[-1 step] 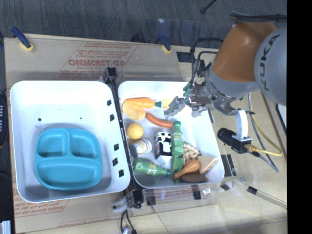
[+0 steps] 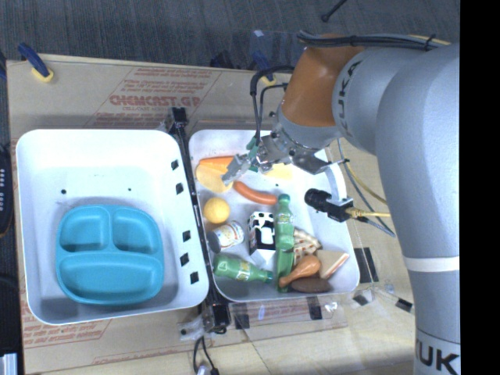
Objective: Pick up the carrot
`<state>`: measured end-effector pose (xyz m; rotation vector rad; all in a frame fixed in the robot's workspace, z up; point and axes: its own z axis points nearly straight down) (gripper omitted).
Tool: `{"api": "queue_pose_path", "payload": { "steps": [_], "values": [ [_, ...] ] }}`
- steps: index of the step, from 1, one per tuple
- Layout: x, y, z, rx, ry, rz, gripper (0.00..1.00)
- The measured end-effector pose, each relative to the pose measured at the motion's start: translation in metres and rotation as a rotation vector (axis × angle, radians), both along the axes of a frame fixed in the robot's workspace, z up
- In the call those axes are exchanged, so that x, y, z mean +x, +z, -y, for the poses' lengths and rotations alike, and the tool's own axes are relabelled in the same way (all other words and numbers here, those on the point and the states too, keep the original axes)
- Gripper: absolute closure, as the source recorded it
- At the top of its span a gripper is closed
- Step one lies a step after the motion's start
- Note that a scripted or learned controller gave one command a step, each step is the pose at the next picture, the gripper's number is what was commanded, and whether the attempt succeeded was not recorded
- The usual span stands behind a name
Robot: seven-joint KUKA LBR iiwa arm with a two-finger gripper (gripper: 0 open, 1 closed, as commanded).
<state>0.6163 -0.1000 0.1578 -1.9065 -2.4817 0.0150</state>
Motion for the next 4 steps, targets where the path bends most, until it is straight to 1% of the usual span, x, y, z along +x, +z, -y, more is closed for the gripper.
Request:
{"api": "queue_pose_path", "payload": {
  "steps": [1, 2, 3, 4],
  "values": [
    [0.041, 0.035, -0.065, -0.005, -0.145, 0.01, 0.0],
    [0.027, -0.008, 0.0, -0.009, -0.154, 0.003, 0.0],
    [0.044, -0.06, -0.005, -0.007, -0.198, 0.02, 0.0],
    [0.041, -0.051, -0.001, -0.014, -0.193, 0.004, 1.0]
  ]
}}
